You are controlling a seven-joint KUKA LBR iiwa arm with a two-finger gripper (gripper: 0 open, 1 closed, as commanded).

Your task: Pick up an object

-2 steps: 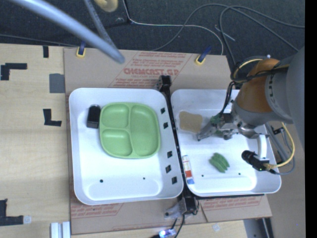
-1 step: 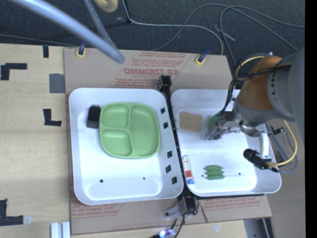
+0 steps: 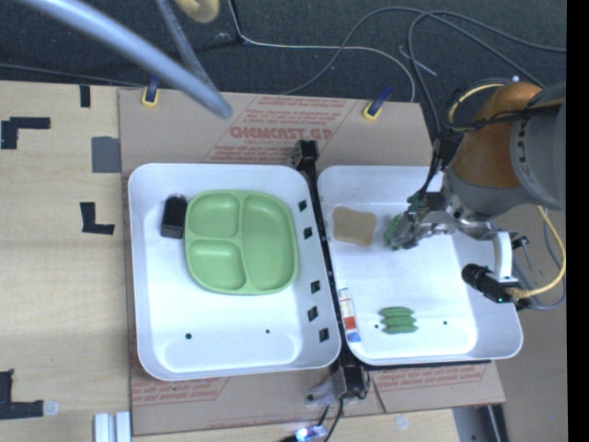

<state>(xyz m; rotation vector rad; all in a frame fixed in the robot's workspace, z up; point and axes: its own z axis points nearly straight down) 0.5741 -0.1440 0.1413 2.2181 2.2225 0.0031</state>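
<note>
The jaws (image 3: 403, 232) are seen low in the right bin (image 3: 460, 339), over a small green object (image 3: 398, 228) near that bin's middle; whether they are clenched on it cannot be told. A tan sponge (image 3: 354, 226) lies just beside. A green pea pod (image 3: 397, 319), ridged and short, lies nearer the front. The left bin (image 3: 156, 320) holds a green divided plate (image 3: 242, 242) and a black block (image 3: 173, 216).

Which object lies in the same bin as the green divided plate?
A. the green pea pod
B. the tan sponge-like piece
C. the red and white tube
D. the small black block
D: the small black block sits in the left bin, right beside the green divided plate, on the side away from the arm.
</note>
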